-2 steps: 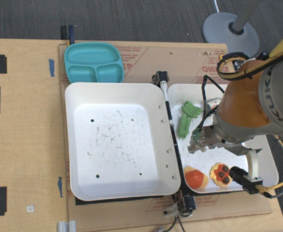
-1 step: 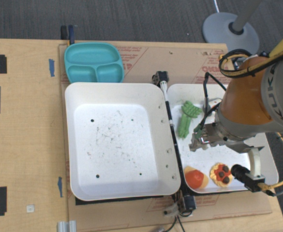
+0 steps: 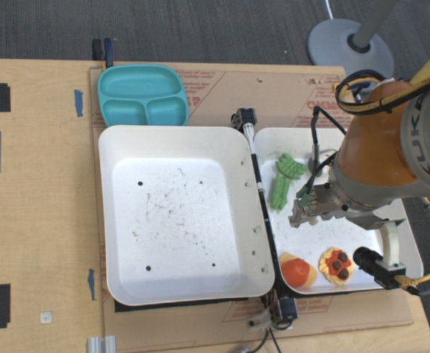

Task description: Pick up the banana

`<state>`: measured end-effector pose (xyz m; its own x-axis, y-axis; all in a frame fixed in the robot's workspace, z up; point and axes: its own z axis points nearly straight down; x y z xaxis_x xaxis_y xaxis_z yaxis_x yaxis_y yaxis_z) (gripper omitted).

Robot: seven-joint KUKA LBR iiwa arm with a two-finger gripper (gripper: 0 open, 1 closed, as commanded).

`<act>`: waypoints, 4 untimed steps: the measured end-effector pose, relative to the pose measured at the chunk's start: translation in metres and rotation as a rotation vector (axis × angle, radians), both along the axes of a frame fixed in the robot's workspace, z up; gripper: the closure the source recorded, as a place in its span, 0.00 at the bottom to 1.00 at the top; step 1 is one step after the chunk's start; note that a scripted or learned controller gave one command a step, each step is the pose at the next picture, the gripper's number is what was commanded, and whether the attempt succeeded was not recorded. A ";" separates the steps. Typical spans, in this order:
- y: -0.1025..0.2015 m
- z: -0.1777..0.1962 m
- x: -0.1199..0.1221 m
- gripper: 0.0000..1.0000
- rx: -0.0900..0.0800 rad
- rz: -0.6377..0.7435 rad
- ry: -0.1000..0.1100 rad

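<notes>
Two white bins sit side by side on the desk [image 3: 38, 197]. Behind the left bin [image 3: 112, 219] lies a teal divided tray [image 3: 142, 94]; red print on the cardboard beside it is too small to read. The left bin's floor carries dark specks. In the right bin [image 3: 270, 142] a green toy [image 3: 284, 179] lies near the dividing rim, and at the front wall sit a red-and-orange round toy [image 3: 297, 271] and a small toy pizza [image 3: 337, 265]. I cannot make out a banana. The arm [image 3: 380, 142] reaches in from the right, bent low over the right bin, with part of the letters "KUK" showing on its grey shell. Its claw [image 3: 309, 210] hangs just right of the green toy; whether it is open or closed I cannot tell.
</notes>
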<state>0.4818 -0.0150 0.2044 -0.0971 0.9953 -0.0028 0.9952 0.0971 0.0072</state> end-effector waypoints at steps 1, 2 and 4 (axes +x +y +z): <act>0.000 0.010 0.001 1.00 -0.001 0.001 -0.003; 0.000 0.020 0.002 1.00 -0.002 0.003 -0.006; 0.092 -0.068 0.003 1.00 0.010 0.040 -0.011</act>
